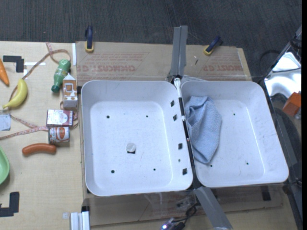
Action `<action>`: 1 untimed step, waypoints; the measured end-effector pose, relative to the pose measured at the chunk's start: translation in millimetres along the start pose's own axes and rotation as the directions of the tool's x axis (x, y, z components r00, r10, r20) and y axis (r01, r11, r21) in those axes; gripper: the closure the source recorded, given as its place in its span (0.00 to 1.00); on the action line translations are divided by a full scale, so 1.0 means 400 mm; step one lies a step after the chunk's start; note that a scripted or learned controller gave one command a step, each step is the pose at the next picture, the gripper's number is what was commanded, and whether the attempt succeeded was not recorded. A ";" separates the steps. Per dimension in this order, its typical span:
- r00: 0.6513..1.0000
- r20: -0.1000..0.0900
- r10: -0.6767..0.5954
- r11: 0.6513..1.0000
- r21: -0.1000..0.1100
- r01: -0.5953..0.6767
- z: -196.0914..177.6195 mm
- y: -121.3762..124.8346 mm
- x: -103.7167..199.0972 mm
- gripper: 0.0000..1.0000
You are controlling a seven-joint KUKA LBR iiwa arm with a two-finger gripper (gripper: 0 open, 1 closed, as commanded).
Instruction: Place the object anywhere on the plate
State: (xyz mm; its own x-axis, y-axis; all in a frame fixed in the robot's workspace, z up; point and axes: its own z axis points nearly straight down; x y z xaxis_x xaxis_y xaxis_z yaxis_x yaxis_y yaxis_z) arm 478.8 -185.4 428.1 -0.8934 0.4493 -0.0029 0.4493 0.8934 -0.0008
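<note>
Blue cloth (204, 126) lies crumpled in the right bin (268, 143); the claw's state cannot be told.

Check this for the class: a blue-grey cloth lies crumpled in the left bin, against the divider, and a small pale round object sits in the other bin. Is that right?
Not quite. The camera view shows the cloth in the right bin, against the divider; the small pale round object sits in the left bin.
</note>
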 end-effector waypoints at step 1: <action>0.999 0.000 0.054 0.999 0.000 -0.054 -0.033 -0.083 -0.042 1.00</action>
State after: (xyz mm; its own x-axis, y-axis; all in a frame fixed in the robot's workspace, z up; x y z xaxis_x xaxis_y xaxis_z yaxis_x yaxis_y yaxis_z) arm 478.9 -222.4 441.4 -0.8676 0.4972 -0.0032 0.4972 0.8676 -0.0011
